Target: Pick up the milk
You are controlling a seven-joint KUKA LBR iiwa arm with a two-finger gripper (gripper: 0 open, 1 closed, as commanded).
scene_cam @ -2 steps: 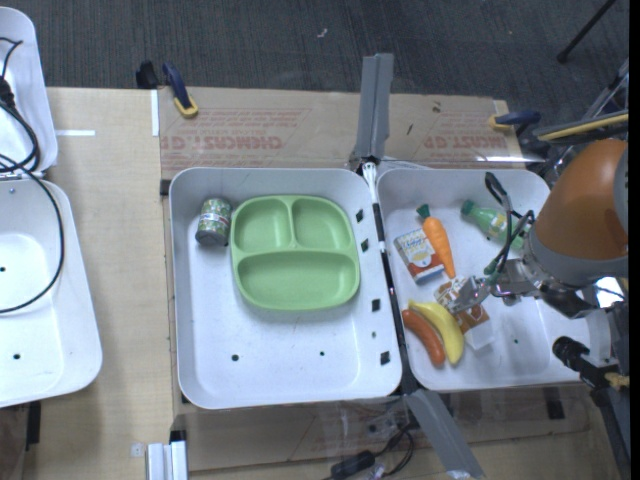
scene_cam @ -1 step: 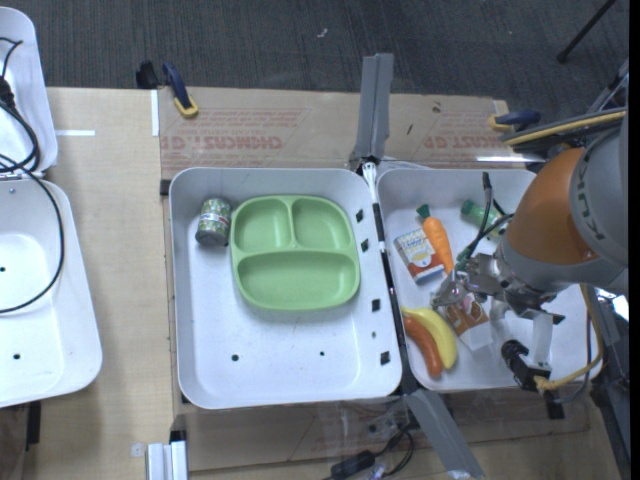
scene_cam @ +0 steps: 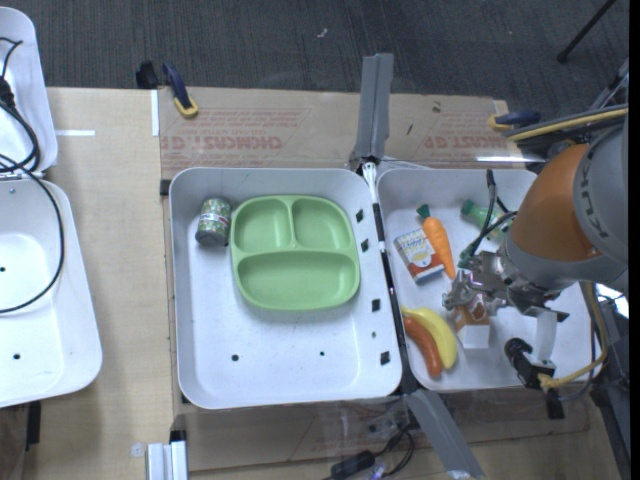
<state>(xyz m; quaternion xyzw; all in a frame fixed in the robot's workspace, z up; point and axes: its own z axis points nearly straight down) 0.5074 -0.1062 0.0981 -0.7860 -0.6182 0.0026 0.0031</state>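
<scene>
The milk (scene_cam: 416, 254) is a small white carton with red print, lying in the right bin (scene_cam: 570, 353) near its left wall, next to a carrot (scene_cam: 438, 244). My gripper (scene_cam: 470, 300) hangs low over the middle of that bin, to the right of the carton and nearer the front. It is apart from the carton. Under the gripper lie a brownish item (scene_cam: 477, 314) and a small white block (scene_cam: 475, 336). The wrist and orange band (scene_cam: 558, 213) hide the bin's right part.
A banana (scene_cam: 437, 331) and a red sausage (scene_cam: 423, 349) lie at the right bin's front left. A green item (scene_cam: 474, 210) sits at its back. The left bin (scene_cam: 280, 363) holds a green divided plate (scene_cam: 295, 251) and a small can (scene_cam: 213, 221).
</scene>
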